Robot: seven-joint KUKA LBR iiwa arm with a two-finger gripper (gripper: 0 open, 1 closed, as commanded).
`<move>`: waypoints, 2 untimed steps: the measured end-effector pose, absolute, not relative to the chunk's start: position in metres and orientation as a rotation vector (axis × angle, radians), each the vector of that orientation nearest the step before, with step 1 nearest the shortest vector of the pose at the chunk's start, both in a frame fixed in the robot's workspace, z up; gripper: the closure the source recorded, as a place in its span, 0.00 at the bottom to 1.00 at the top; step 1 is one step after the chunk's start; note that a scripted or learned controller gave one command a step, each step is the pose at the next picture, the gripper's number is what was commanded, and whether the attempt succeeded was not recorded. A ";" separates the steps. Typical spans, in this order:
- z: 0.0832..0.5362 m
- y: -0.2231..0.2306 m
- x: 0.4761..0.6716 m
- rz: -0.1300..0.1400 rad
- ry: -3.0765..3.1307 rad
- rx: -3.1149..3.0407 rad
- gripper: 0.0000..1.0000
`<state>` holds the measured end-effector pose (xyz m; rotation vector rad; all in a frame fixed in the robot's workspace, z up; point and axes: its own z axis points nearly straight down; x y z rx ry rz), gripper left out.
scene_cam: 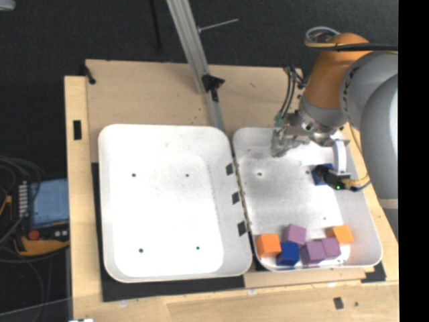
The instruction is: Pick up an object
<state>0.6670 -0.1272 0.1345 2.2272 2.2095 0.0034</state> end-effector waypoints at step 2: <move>0.212 -0.138 0.665 0.004 2.219 2.218 1.00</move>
